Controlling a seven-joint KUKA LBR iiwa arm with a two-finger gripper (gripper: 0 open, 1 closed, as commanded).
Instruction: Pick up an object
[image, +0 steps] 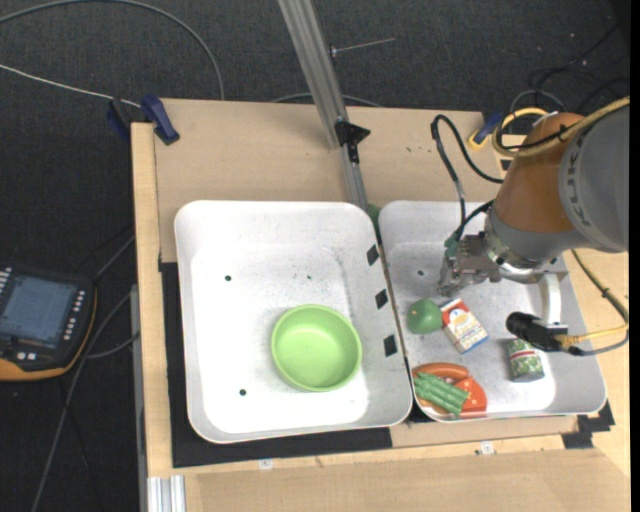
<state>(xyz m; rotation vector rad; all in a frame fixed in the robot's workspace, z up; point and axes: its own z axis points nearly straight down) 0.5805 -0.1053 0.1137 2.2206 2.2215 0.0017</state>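
Observation:
My gripper (458, 280) hangs low over the middle of the right bin (405, 232), with the grey and orange arm reaching in from the right. Just below and left of it lies a small green round fruit (424, 317). A small red and white carton (465, 327) lies tilted beside the fruit, right under the gripper. A green can (525, 361) stands toward the bin's front right. A red plate of green and orange vegetables (449, 390) sits at the bin's front edge. I see nothing held by the gripper.
A light green bowl (316, 347) sits in the front part of the left bin (230, 240). A metal post (322, 80) rises behind the bins. A hand-held pendant (40, 320) lies on the floor at far left.

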